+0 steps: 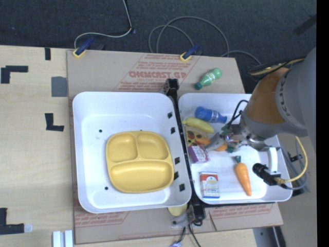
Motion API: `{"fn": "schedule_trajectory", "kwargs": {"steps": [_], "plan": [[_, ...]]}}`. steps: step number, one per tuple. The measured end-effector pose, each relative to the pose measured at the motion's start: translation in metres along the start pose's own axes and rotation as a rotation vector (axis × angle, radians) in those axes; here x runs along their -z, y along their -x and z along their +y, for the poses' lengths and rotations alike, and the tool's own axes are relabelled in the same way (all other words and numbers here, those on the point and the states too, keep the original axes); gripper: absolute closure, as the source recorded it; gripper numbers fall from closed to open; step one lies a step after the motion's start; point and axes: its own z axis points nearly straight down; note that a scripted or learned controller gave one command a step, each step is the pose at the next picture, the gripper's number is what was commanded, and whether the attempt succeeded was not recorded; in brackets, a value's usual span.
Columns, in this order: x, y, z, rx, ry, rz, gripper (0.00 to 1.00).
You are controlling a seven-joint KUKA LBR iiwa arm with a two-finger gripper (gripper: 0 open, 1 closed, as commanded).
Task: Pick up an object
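Here, yellow tray [139,161], left bin [82,138]

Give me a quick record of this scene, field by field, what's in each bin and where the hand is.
left bin: yellow divided plate
right bin: carrot, blue bottle, banana, small carton, purple packet
outside bins: green bottle on the cardboard behind the right bin
hand: low over the right bin's middle, among the clustered items
held object: none visible
arm: enters from the right
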Motion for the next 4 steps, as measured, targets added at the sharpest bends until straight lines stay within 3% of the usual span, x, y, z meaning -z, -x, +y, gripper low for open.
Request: {"fn": "schedule_trajectory", "kwargs": {"steps": [1, 2, 3, 4], "plan": [[0.001, -0.030, 0.028, -0.008, 0.001, 0.002, 0.00], [0.000, -0.043, 0.068, 0.000, -0.035, -0.002, 0.00], [-0.003, -0.035, 0.102, -0.001, -0.074, -0.011, 0.00], [0.007, -0.039, 0.108, -0.011, -0.034, -0.008, 1.00]]}}
